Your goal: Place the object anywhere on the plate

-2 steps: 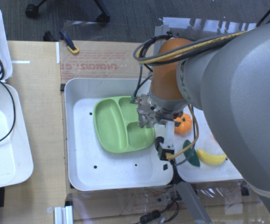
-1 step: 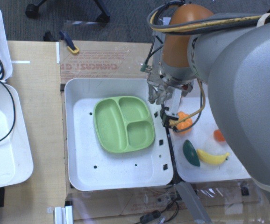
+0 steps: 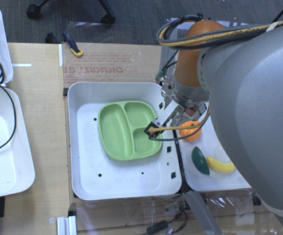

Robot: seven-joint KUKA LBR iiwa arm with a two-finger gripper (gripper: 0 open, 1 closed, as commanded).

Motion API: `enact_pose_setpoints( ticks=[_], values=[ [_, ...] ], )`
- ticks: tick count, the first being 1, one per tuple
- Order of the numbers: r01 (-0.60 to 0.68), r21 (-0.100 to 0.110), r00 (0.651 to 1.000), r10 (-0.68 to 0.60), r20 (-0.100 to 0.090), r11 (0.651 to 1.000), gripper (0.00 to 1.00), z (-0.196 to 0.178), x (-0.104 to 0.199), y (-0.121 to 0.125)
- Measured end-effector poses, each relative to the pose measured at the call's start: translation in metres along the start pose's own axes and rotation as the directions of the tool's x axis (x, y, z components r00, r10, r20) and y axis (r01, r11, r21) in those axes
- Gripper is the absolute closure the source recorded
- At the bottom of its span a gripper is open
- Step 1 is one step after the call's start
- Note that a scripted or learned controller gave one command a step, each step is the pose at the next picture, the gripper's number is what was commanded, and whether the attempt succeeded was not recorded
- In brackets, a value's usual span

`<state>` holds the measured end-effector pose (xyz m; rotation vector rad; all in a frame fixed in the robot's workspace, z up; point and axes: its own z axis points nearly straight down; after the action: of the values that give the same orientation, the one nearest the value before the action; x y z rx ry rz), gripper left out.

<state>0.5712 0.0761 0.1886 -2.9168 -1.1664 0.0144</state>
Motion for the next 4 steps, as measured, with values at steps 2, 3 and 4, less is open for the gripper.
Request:
enact_pose_setpoints(
  ticks=[2,3,4],
  values=[
    [-0.181,-0.002,0.983,0.181,-0.001,0.983,0.0,-0.021,0.03,-0.049],
    [-0.123,0.001,0.992,0.123,-0.001,0.992,0.0,0.0,-0.032,0.028],
    [-0.121,0.003,0.993,0.121,0.006,0.993,1.0,-0.006,-0.033,0.029]
  ],
)
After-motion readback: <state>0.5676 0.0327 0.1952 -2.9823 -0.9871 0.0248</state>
